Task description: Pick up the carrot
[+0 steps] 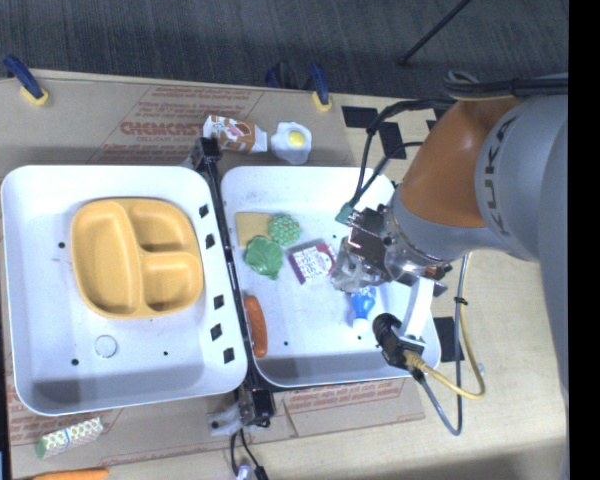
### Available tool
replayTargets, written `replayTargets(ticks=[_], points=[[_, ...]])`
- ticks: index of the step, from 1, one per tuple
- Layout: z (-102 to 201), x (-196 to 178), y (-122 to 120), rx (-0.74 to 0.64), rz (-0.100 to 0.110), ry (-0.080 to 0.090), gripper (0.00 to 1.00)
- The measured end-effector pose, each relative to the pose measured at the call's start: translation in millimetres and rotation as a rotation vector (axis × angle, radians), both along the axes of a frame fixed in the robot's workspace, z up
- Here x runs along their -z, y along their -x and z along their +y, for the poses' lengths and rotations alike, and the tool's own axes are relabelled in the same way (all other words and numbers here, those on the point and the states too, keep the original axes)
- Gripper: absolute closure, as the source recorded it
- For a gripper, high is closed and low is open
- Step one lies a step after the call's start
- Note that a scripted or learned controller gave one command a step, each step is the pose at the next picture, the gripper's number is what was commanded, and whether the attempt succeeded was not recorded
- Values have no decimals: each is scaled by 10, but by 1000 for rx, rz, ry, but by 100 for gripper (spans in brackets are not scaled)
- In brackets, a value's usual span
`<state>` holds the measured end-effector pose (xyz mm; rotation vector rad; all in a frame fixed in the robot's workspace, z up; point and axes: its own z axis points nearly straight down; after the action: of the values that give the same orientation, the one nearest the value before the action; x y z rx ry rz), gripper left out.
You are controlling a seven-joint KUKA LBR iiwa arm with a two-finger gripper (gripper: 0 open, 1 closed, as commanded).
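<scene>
Arm over the right bin, carrot at its near-left corner

The carrot [257,325] lies along the right bin's [310,370] left wall, around seven o'clock from the gripper [358,273] and apart from it; whether the gripper grasps anything cannot be told. A yellow tray [137,255] sits in the left bin [40,368].

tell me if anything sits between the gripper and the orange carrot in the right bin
The gripper is above the right white bin, over a blue item. The orange carrot lies against the bin's left wall. The bin floor between them looks bare; the maroon packet and green pieces sit farther back.
</scene>
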<state>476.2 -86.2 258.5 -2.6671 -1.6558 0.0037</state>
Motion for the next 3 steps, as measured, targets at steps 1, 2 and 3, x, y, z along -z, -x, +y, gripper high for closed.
replayTargets(ticks=[1, 2, 3], points=[[725, -288, -5, -204, -1, -1, 100], [1422, 510, 9, -326, 4, -1, 100], [1520, 673, -18, -721, 3, -3, 100]])
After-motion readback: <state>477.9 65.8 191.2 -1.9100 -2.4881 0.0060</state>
